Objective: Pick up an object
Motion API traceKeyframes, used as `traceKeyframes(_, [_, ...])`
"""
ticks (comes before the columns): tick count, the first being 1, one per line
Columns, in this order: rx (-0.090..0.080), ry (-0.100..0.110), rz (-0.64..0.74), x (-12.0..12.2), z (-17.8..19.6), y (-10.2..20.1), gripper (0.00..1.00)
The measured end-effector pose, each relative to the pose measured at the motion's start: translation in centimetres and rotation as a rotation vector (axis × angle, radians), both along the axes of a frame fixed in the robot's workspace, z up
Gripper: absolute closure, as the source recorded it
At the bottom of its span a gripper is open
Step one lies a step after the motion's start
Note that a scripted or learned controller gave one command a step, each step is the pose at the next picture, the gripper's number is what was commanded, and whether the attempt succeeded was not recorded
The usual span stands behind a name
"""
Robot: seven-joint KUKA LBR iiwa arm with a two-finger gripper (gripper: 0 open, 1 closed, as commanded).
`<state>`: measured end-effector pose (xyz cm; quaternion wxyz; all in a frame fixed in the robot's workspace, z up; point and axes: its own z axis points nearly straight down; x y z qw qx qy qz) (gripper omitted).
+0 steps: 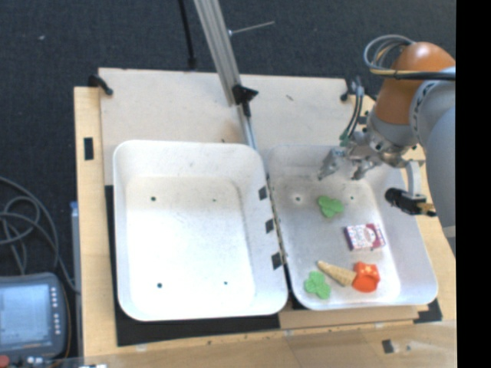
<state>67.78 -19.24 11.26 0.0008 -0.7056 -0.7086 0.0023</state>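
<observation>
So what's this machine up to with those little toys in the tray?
A grey robot arm with an orange band reaches in over the right-hand bin. Its gripper hangs open above the bin's far end, with nothing between its fingers. Below it lie a green piece, a small pink box, a cone, an orange piece and another green piece. It is meant to pick one up, and none is lifted yet.

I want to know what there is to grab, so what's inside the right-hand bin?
The right-hand bin holds two green pieces, a small purple-and-white packet, a tan cone and an orange piece. The gripper covers part of the far end.
</observation>
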Motion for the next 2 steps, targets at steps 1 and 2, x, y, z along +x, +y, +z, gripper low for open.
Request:
traceKeyframes(1, [-0.005, -0.01, 0.003, 0.2, 1.7, -0.2, 1.0])
traceKeyframes(2, [0.0, -0.012, -0.003, 0.1, 7.2, -1.2, 1.0])
